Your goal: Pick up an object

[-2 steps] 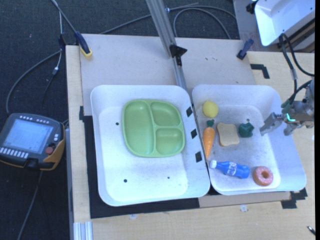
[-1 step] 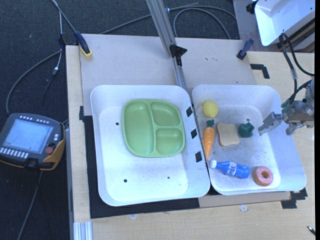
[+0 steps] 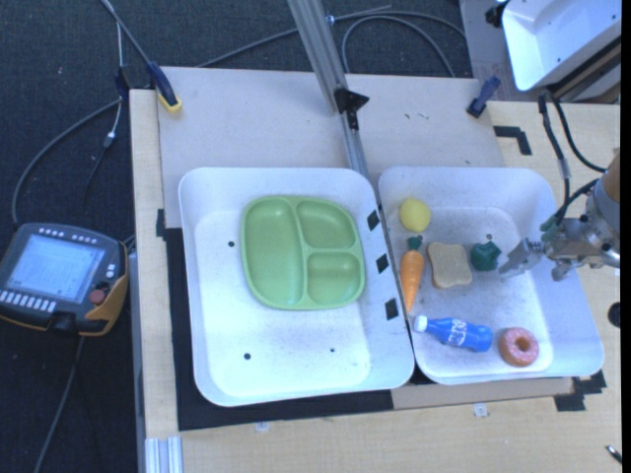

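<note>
Donut (image 3: 519,346) and blue bottle (image 3: 455,332) lie nearest you.
Gripper (image 3: 537,254) hovers beside the green pepper (image 3: 484,255); jaws wide, holding nothing, seemingly poised to grasp.

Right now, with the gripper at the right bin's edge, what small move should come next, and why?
Probably ease the gripper left and down toward the green pepper. It is the nearest thing, just left of the fingertips, and it stands apart from the bread slice, so there seems to be room around it.
</note>
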